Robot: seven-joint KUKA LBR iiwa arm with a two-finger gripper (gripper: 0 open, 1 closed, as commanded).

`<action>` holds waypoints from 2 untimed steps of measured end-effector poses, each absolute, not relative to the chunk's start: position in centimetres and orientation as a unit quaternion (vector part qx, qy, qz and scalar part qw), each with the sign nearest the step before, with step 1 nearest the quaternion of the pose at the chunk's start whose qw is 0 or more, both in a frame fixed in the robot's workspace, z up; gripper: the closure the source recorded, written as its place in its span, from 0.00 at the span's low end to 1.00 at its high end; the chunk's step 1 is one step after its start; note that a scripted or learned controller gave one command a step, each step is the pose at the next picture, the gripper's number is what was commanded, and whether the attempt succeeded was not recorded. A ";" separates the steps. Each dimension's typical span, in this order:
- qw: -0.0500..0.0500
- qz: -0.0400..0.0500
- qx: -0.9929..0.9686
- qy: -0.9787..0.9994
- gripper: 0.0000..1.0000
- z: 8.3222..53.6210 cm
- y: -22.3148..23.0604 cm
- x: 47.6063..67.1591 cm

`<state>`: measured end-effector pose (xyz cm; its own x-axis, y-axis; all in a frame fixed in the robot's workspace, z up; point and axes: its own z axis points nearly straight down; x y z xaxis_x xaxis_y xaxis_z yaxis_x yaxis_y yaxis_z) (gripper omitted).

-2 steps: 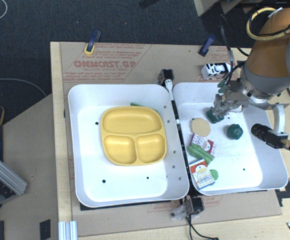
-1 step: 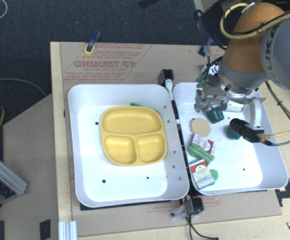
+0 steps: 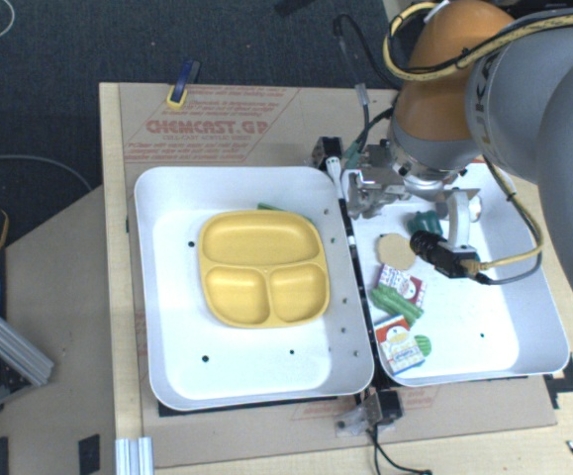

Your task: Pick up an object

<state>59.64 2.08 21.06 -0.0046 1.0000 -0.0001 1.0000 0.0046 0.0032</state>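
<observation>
You're looking down on a brown board [image 3: 217,117] bearing two white bins over dark carpet [image 3: 88,28]. The gripper [image 3: 397,188] hangs in the right bin [image 3: 524,315], near its far-left corner beside the shared wall; whether it is spread or pinched, you cannot tell. Open white floor lies to its right and toward you. Just below it sit a tan round disc [image 3: 394,250], a red-and-white packet [image 3: 401,287], a green piece [image 3: 395,306] and a small carton [image 3: 401,346]. Left of it, the left bin [image 3: 167,364] holds a yellow divided tray [image 3: 263,267]
</observation>
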 end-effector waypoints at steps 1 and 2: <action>0.001 0.002 0.705 0.709 1.00 22.8 7.4 60.3; 0.001 0.001 0.706 0.708 1.00 23.5 6.5 61.4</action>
